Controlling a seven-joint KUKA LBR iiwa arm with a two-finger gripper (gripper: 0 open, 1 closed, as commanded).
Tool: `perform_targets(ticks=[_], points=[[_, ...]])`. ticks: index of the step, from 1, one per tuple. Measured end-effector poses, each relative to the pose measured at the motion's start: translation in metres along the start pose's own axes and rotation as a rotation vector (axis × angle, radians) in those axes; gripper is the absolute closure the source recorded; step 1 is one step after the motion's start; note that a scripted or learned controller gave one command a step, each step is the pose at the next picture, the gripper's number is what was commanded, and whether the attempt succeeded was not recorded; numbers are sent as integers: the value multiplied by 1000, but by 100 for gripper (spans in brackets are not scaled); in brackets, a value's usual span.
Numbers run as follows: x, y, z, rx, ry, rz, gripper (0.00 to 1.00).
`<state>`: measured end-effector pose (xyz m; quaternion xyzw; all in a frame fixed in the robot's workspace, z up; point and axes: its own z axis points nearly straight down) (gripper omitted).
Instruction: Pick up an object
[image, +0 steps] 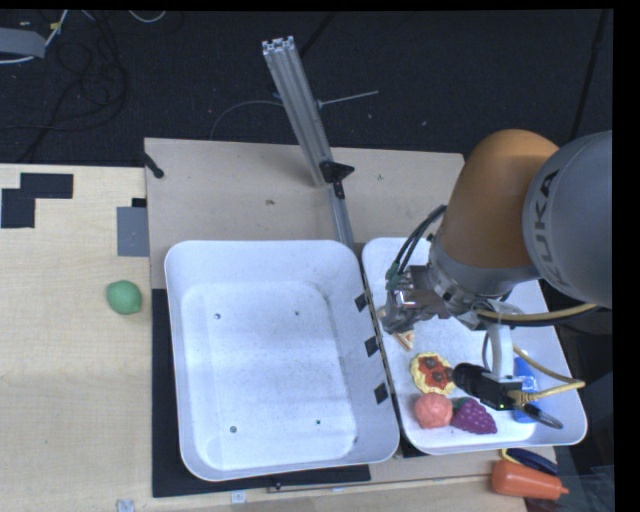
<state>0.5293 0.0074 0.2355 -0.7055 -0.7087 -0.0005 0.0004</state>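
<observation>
My gripper (401, 312) hangs low over the left side of the right bin (555, 345), close to the wall between the two bins. Just beneath it a small tan piece (405, 340) shows; whether it is held I cannot tell. Nearer the front of the same bin lie a yellow and red pizza-like toy (432, 372), a pink-red ball (432, 410) and a purple bunch of grapes (474, 417). A blue object (526, 381) lies partly hidden at the bin's right side.
The left bin (190, 265) stands beside the right one. A green ball (124, 297) rests on the bench to the far left. An orange carrot-like toy (524, 481) lies outside the bins at the front right. A metal bar (305, 110) slants in from behind.
</observation>
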Motion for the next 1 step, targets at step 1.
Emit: perform_targets(ticks=[1], points=[[55, -8, -7, 0, -1, 1, 100]])
